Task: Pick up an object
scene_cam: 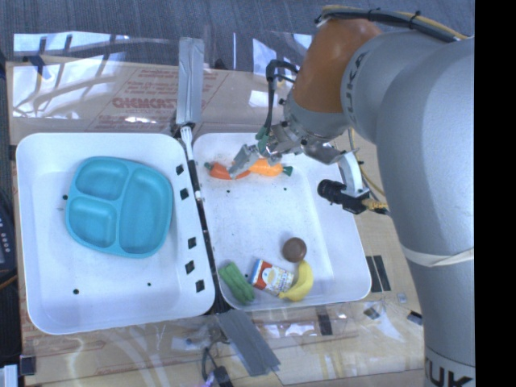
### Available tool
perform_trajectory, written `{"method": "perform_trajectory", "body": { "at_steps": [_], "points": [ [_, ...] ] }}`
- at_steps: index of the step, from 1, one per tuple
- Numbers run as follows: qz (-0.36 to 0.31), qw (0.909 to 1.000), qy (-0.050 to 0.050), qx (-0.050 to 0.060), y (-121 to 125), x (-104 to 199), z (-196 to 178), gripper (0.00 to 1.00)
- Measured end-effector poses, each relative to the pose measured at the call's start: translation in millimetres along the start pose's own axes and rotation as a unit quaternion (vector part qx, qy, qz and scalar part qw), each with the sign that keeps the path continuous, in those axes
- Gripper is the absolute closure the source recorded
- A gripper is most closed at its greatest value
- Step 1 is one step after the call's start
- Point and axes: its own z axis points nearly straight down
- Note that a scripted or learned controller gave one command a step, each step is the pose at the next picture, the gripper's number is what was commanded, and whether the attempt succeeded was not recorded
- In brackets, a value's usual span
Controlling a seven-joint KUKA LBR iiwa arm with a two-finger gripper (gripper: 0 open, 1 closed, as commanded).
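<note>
An orange carrot (269, 168) lies near the back of the right bin (322, 216). My gripper (248, 160) is down right over the carrot's middle and hides part of it, so the carrot shows on both sides of it. The view does not show whether the carrot is held. Toward the bin's front sit a brown ball (294, 249), a yellow banana (302, 283), a small printed carton (270, 276) and a green vegetable (236, 283).
A blue divided plate (119, 205) lies in the left bin (48, 297). The ridge between the bins (196, 216) runs just left of the carrot. The arm's big grey body (411, 135) overhangs the right bin's far right side.
</note>
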Motion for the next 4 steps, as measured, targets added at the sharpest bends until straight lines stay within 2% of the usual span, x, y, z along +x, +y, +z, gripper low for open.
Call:
{"method": "perform_trajectory", "body": {
  "at_steps": [1,2,3,4],
  "points": [
    [0.074,0.9972,-0.004,-0.012,20,-58,77,0.0],
    [0.071,0.9973,-0.007,-0.015,20,-56,81,0.0],
    [0.139,0.9902,-0.004,-0.016,25,-57,82,0.0],
    [0.099,0.995,-0.006,-0.012,8,-51,84,0.0]
  ]
}}
